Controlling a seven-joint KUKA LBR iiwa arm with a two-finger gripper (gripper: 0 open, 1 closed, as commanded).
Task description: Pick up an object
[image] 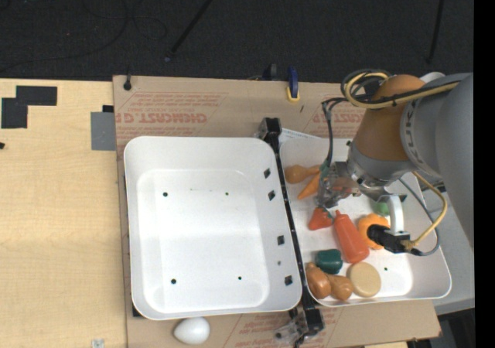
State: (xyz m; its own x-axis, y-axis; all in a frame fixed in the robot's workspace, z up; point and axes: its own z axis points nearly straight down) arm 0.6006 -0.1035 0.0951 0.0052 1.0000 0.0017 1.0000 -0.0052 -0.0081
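A: Where is the two-finger gripper [331,192]?

B: Right of centre in the frame, low inside the right-hand shallow white bin [433,281], under the grey arm with its orange band [383,126].

A: Are its fingers apart or together?

B: I cannot tell; the wrist and cables hide them from this angle.

A: What lies around it?

B: A long orange carrot-shaped toy [303,176] sits just to its left, and a small red-orange cone-shaped piece [319,220] just below. A fat red-orange plastic cylinder [350,237] lies slanted beside that, with a round orange toy fruit [374,226] to its right.

A: And lower in the frame?

B: A dark green block [329,261], a brown lumpy potato-like toy [329,284] and a pale tan round disc [366,279].

A: The left-hand white bin [147,176]?

B: Plain white walls. A white egg-shaped object [191,330] rests outside it, at the bottom edge.
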